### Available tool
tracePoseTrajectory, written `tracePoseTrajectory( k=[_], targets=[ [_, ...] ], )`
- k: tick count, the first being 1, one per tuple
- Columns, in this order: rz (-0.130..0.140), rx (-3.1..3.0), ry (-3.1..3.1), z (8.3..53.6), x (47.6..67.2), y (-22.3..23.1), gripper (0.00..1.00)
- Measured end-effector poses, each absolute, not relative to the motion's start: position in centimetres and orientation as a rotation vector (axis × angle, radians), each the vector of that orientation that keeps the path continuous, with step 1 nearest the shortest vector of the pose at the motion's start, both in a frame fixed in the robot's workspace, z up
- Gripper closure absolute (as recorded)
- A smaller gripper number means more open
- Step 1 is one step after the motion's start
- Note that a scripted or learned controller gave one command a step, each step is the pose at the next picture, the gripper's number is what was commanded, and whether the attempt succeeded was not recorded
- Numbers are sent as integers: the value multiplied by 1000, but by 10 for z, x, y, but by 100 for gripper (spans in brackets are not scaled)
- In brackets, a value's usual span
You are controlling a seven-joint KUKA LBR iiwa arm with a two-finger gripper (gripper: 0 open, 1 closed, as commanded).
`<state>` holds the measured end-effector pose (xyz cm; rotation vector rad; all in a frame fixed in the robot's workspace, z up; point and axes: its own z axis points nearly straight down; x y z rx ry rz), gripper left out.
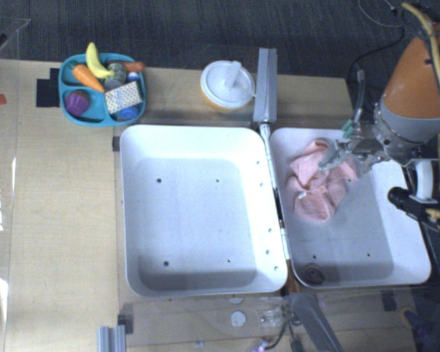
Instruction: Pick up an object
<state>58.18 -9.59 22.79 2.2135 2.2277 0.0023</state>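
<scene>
A crumpled pink cloth [317, 184] lies in the right bin [367, 255], toward its upper left part. My gripper [342, 155] hangs over the cloth's upper right edge, reaching in from the right under the orange-banded arm [418, 79]. Its fingertips sit right at the cloth, and part of the pink fabric appears bunched beneath them. A small dark round object [313, 275] rests near the right bin's front left corner.
The left bin [198, 211] sits beside the right one, split by a metal divider [265, 86]. Behind the bins stand a blue tray of toy food [103, 88] and a white lidded container [227, 84]. Cables and hardware crowd the right edge.
</scene>
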Motion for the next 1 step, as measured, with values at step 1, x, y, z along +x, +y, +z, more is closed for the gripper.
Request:
tracePoseTrajectory(
  k=[1],
  targets=[
    [-2,2132,2310,144,571,-95,0]
  ],
)
